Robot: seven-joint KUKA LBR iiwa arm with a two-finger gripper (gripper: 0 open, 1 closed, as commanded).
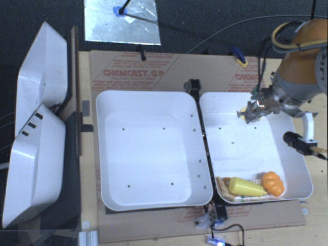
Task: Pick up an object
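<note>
Overhead, the claw (249, 114), grip unreadable, hangs above the right bin (241, 152) on brown cardboard (154, 68).

yellow object (247, 187) lying flat, orange object (273, 183) touching it, right bin's near edge

dark carpet (215, 4), metal sheet (122, 13), cardboard (154, 70)
</note>
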